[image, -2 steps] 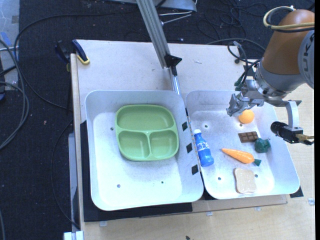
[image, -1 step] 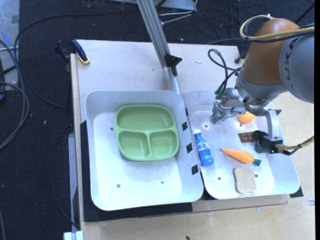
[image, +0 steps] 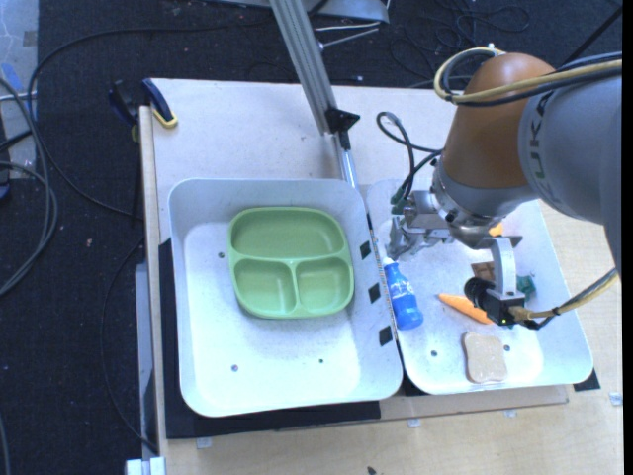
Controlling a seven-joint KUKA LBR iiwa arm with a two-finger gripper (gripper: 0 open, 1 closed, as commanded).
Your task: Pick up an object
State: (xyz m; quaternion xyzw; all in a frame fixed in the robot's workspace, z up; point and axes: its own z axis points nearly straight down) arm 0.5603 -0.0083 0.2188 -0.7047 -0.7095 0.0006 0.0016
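Bottle [image: 402, 299]: one, blue, lying in the bin [image: 554, 356] on the view's right, close to its left wall. Same bin has one orange carrot [image: 461, 306] just right of the bottle and one tan bread slice [image: 485, 357] nearer the front edge. Other bin [image: 198, 305], on the left, has one green plate [image: 292, 262] with three compartments. Two bins in total, side by side. Gripper [image: 400, 237] hangs over the bottle's far end. Can't tell if it's open or closed.
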